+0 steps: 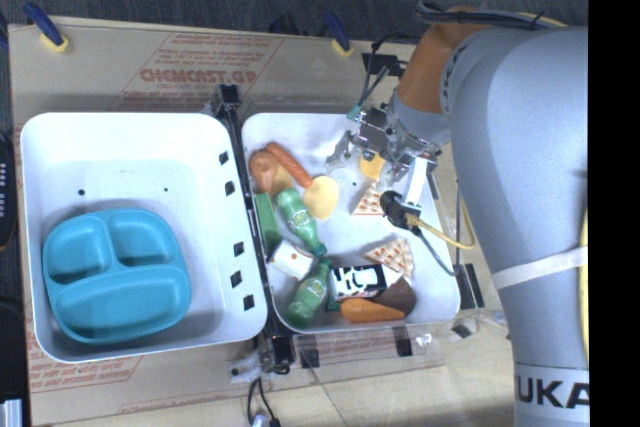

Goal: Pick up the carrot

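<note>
Hand (385,147), grip state unclear, hovers far from carrot (372,310); crowded bottle (311,292) and wedge could foul the grab.

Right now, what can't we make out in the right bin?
- Gripper: small metal clutter in the camera view; finger state unreadable.
- Carrot by the near wall: its dark-topped end is partly covered by a brown item.
- Green bottles: overlapping, labels too small to read.
- Right bin: right wall hidden by the arm.
</note>
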{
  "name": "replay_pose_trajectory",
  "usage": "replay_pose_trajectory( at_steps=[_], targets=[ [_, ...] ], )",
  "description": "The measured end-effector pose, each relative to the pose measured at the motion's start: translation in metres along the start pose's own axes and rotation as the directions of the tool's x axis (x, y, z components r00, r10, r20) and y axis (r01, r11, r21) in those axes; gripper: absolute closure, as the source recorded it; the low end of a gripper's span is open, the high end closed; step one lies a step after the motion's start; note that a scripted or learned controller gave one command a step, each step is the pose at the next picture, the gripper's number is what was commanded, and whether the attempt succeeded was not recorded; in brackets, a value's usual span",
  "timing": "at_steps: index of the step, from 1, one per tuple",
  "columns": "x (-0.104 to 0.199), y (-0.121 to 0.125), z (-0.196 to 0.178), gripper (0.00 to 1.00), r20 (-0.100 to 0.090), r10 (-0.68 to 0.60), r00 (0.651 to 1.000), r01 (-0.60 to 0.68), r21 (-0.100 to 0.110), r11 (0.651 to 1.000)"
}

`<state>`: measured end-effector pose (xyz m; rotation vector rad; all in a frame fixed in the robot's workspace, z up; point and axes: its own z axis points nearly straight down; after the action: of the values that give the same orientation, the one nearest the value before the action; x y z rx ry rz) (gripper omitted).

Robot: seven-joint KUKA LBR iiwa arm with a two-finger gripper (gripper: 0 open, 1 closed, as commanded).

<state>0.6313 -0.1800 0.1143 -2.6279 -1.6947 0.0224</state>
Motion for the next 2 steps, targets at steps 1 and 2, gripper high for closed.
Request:
replay_pose_trajectory(
  at_steps=[1,2],
  targets=[
    [-0.014,0.013,0.018,0.0,-0.002,0.119,0.993,-0.119,-0.012,0.993],
    [-0.014,0.015,0.002,1.0,0.0,0.108,0.994,-0.108,-0.013,0.994]
  ],
)
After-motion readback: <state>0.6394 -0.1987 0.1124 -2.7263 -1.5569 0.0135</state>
